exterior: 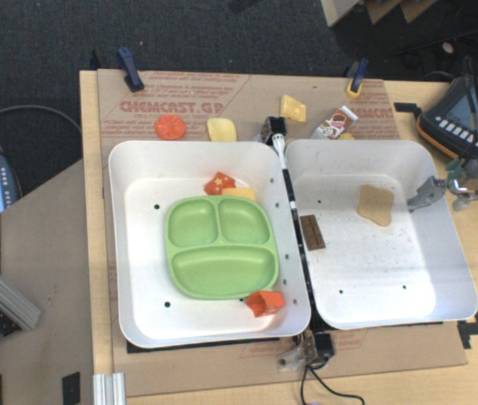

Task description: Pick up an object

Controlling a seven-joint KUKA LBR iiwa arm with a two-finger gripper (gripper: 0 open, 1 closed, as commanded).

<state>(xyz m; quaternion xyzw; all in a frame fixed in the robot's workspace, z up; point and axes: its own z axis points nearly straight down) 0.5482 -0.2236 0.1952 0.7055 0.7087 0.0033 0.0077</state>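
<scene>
The tan piece (376, 205) lies flat in the right bin (424, 298), near the back wall, just to the left of the end effector (428, 194). The end effector sits at the bin's right rim, low over the floor; whether it is open or closed I cannot tell, and nothing shows in its grip. Between it and the tan piece is a short strip of bare white floor. Farther left, beside the rim shared with the left bin (133, 294), lies a brown bar (311, 232). The wide floor in front of the end effector is bare. In the left bin, a green tray (220, 248) takes up the middle, with a red piece (219, 184) behind it and an orange block (265, 303) at its front edge.
</scene>
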